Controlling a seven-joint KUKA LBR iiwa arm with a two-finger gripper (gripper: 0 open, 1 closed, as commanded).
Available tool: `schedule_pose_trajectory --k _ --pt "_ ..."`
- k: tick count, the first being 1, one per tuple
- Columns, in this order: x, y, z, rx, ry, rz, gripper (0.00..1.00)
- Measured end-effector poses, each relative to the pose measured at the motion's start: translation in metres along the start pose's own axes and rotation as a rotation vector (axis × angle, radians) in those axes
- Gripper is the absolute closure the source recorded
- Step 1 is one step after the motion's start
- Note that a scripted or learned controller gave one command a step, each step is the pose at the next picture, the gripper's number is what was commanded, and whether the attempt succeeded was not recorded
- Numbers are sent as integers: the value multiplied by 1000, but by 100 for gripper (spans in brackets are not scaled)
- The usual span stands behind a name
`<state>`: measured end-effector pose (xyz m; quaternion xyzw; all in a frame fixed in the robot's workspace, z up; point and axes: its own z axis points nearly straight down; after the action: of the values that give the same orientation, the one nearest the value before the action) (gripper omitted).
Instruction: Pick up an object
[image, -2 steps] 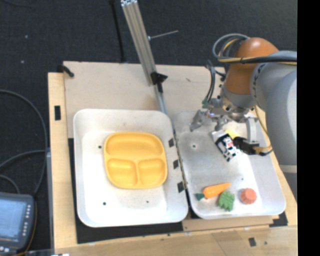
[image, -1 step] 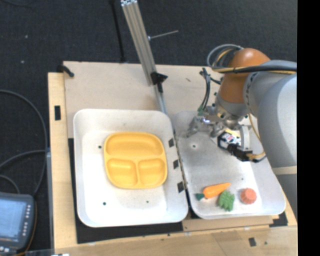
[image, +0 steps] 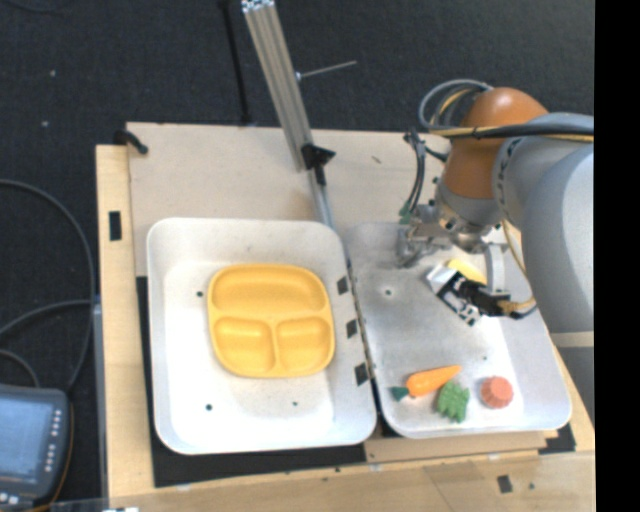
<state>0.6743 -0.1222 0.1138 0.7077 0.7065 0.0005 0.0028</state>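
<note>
Three toys, carrot (image: 434, 380), green piece (image: 452, 401) and red ball (image: 496, 392), lie well apart from the fingers (image: 412, 246), whose state I cannot tell.

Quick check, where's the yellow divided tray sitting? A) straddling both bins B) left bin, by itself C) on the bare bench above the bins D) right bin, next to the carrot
B: the yellow divided tray lies flat inside the left bin, while the carrot, the green toy and the red toy sit along the near edge of the right bin.
</note>
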Motion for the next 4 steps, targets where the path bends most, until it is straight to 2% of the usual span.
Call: schedule_pose_trajectory --k 1,2,3,4 --pt "0 0 -65 -4 2 0 100" --pt "-2 2 -99 -1 2 -2 100" --pt "38 -39 -108 4 3 -6 100" --pt "79 -66 -124 3 5 -8 100"
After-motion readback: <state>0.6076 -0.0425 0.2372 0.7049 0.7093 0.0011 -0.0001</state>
